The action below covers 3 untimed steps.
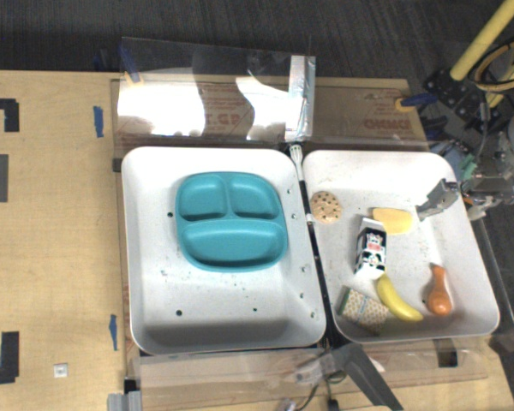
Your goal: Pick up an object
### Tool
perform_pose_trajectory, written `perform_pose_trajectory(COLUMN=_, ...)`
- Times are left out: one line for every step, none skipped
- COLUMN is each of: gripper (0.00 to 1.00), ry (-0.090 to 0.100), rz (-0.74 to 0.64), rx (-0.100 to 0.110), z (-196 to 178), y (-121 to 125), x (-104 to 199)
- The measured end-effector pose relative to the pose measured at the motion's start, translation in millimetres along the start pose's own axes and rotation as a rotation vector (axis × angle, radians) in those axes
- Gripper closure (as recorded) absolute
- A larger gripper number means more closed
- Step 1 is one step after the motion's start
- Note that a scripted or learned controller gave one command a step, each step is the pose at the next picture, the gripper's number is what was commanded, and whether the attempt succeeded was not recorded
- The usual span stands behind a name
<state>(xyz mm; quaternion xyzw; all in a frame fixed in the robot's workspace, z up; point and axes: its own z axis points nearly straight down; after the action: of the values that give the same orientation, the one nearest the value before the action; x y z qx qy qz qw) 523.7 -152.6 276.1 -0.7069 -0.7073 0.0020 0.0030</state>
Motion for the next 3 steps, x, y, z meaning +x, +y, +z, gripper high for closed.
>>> perform_pose_trajectory(gripper=0.0, ry=0.002, rz=-0.105, rx=0.003, z=43.6, y=20.9, x=-10.0)
perform_pose_trajectory(gripper=0.0, ry=0.003, rz=0.075, rx=0.006, z=101.0, y=43.5, x=-22.9)
perform_pose_trajectory(gripper=0.0, ry=-0.001, rz=0.164, rx=-0.007, z=169.8, y=29.4, x=11.8)
